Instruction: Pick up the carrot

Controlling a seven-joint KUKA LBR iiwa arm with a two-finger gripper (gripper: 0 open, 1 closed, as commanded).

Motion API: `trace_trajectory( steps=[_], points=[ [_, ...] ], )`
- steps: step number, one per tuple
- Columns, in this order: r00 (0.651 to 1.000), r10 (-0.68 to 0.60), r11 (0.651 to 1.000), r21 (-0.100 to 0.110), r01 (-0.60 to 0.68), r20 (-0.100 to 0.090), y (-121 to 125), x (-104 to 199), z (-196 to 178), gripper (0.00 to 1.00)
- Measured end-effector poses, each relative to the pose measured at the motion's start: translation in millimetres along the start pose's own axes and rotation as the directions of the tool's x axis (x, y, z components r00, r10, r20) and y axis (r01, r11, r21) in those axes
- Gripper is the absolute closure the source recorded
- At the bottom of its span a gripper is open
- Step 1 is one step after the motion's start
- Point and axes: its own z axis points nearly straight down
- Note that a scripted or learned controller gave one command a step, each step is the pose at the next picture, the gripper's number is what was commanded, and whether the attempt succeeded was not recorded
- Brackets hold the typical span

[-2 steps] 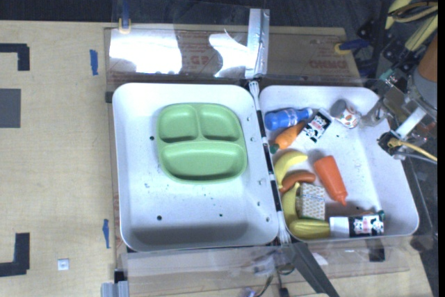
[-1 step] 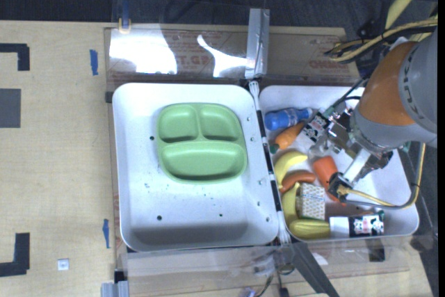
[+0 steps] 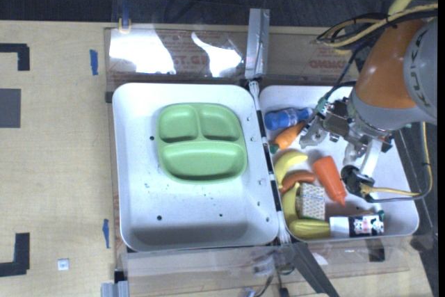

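Sitting in right bin (image 3: pixel 407 215): carrot (image 3: pixel 329 179); left bin (image 3: pixel 132 149) holds green tray (image 3: pixel 201 141); claw (image 3: pixel 338 134) state unclear.

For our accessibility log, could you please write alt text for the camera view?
The robot's hand hovers over the right bin, just above an orange carrot lying among bananas, a blue bottle and other small items. The left bin holds a green divided plate.
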Motion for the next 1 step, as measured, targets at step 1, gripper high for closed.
trace_trajectory(
  steps=[1],
  points=[
    [0.995,0.103,0.995,0.004,-0.103,0.0,-27.9,-43.0,25.8,0.0]
  ],
)
